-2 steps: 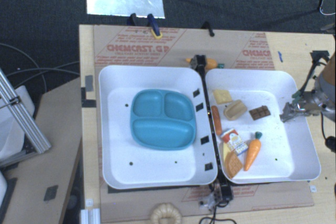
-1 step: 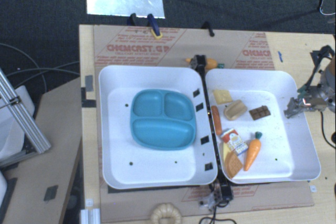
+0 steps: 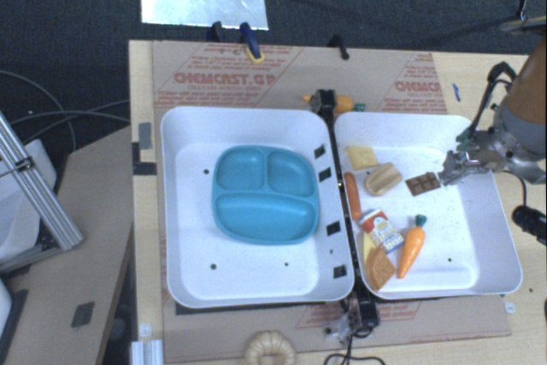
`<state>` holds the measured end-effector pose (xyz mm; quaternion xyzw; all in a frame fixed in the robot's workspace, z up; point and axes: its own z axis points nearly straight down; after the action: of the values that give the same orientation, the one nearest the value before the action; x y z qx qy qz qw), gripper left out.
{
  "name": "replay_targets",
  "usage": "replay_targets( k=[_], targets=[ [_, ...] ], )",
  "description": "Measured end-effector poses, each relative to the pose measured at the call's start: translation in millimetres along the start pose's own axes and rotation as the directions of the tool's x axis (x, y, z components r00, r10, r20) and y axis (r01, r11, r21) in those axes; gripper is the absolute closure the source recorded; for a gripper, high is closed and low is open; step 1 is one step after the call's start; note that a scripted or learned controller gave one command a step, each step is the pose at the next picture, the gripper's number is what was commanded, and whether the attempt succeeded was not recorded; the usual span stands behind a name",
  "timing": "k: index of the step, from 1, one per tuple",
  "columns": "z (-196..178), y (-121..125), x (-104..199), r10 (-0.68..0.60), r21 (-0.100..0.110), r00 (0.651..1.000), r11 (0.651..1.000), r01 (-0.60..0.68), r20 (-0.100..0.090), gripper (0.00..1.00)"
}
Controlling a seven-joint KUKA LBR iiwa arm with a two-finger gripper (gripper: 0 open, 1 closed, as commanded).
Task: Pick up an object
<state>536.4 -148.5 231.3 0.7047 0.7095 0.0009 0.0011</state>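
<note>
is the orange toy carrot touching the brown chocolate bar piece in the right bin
Apart. The camera view shows bare white bin floor between the orange toy carrot and the brown chocolate bar piece, which lies higher up by the gripper.

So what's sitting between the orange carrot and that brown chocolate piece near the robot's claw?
Nothing: in the camera view, the white bin floor is bare between the carrot and the chocolate piece. The gripper hovers right beside the chocolate.

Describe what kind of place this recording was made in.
Probably a robotics lab workcell, not a kitchen: two white bins on a cardboard-covered bench, toy food such as a carrot beside a blue divided plate, and loose cables over dark carpet.
</note>
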Motion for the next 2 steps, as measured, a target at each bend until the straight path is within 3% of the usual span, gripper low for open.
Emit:
replay_targets(
  k=[2],
  targets=[
    [-0.1, 43.2, 96.6, -0.002, -0.001, 1.000, 1.000, 0.002, -0.001, 1.00]
  ],
)
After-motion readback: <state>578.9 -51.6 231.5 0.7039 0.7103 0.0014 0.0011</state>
